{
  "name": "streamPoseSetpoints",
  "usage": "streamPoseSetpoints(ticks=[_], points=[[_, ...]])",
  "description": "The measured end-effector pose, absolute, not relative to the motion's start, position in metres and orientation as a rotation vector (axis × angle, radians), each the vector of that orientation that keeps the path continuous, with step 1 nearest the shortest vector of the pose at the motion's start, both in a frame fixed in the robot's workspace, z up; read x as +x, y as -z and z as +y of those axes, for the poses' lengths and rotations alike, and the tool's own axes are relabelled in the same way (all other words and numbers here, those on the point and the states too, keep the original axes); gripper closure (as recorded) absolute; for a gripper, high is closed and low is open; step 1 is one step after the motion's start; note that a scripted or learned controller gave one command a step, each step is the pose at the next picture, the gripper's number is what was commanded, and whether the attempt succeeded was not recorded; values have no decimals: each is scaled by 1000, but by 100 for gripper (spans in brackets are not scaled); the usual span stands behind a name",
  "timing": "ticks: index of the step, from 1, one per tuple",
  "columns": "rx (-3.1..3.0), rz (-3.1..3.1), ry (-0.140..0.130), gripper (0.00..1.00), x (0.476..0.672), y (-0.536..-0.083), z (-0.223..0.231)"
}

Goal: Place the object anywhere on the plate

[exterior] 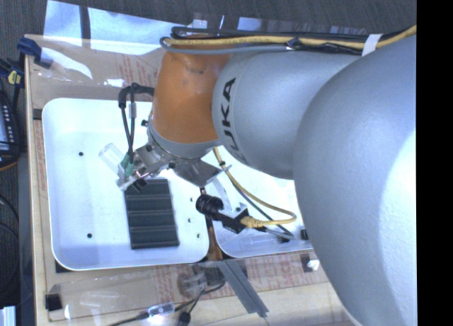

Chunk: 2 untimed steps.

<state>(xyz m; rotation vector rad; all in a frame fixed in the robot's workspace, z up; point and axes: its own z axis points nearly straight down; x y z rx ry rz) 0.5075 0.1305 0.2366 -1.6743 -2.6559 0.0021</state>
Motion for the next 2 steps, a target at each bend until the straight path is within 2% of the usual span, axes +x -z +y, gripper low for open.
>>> streamPoseSetpoints(ticks=[1,2], points=[[-1994,-2421,-14,100,503,-115,186],[-2737,-1535,-7,100,545,-132,200]])
